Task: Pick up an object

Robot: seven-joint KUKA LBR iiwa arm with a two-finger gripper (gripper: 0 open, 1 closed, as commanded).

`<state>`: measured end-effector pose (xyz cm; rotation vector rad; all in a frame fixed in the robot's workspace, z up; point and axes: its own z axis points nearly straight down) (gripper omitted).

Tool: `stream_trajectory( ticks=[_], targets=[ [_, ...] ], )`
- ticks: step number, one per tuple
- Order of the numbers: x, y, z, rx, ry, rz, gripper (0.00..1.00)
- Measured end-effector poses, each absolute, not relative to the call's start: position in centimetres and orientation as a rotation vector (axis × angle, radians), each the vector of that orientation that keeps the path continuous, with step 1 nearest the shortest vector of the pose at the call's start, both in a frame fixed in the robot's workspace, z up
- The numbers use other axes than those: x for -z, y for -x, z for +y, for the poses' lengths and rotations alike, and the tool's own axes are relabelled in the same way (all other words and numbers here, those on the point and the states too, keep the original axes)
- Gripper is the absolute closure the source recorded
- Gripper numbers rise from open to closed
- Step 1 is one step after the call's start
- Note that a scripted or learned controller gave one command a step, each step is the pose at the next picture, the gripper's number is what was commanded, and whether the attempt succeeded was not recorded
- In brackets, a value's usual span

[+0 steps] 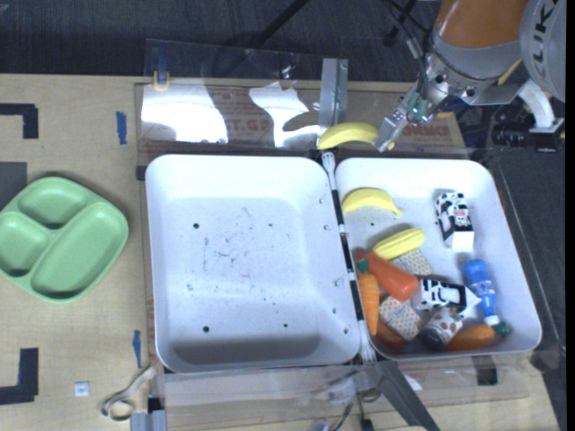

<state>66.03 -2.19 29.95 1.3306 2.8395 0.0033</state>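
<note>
Near edge of the tabletop (81, 366): the right bin (503, 196) holds its clutter packed into the near corner — an orange carrot-shaped toy (393, 277), a blue bottle (480, 287), a black-and-white carton (440, 293), all touching or overlapping. A pick there risks nudging neighbours or closing on two things at once.

Mid bin: a yellow banana (368, 202) lies by the divider wall, apart from the heap, and a second black-and-white carton (454, 217) stands nearer the right wall. Both have room around them.

The left bin (234, 241) is open floor. A green divided plate (58, 236) sits well off, by the tabletop's left edge.

Far edge: another banana (349, 136) appears at the bins' far rim, just beside the gripper (395, 131). I cannot tell whether it is held or merely resting there. If held, the hold looks to be at one end only, so it could swing or drop onto the rim.
</note>
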Motion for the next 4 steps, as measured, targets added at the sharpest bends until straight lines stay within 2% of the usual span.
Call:
stream_trajectory(
  ticks=[1, 2, 3, 4],
  targets=[
    [-26.0, -66.1, 4.2, -0.003, -1.178, 2.911, 1.00],
    [-32.4, -65.4, 0.7, -0.004, -1.134, 2.923, 1.00],
    [-33.7, -65.5, 0.7, -0.004, -0.834, 3.020, 1.00],
    [-34.9, -65.6, 0.8, -0.009, -0.830, 3.013, 1.00]
  ],
)
